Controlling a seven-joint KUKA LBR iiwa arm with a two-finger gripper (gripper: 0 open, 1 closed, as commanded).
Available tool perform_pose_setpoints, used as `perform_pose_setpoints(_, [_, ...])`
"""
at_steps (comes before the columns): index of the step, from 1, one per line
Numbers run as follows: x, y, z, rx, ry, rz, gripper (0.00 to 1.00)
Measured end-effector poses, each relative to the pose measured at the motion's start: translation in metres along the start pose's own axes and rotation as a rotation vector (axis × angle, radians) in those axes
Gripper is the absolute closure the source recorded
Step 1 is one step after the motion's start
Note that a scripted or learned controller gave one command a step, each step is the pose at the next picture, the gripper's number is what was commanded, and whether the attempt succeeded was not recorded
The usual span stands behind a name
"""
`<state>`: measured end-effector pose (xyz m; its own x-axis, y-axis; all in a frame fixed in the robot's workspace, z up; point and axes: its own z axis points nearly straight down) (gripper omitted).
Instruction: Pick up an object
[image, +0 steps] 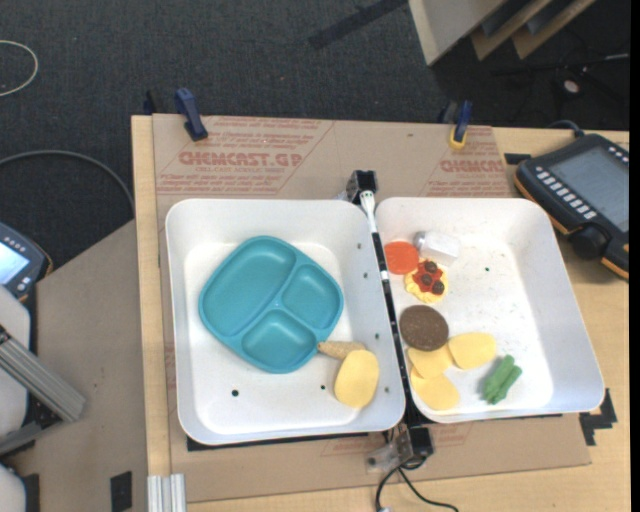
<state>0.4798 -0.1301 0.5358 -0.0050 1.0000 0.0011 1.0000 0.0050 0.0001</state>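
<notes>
Toys crowded the right bin (540, 240): brown disc (424, 327) touching yellow slices (455, 357), green piece (501, 379) beside them. A descent there risked pinching two or sliding off flat pieces.

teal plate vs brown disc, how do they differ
The teal plate lies in the left bin; the brown disc lies in the right bin. The teal plate is far larger. The plate has divided compartments; the disc looks plain and round. Both lie flat.
</notes>
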Motion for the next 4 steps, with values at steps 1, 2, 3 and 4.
perform_pose_setpoints(1, [0.051, 0.0, 0.0, 0.0, 0.0, -0.001, 1.0])
perform_pose_setpoints(2, [-0.072, -0.002, 0.001, -0.003, -0.006, 0.018, 1.0])
perform_pose_setpoints(3, [-0.023, 0.0, 0.0, -0.001, -0.001, 0.0, 1.0])
perform_pose_setpoints(4, [0.054, 0.0, 0.0, 0.0, 0.001, -0.004, 1.0])
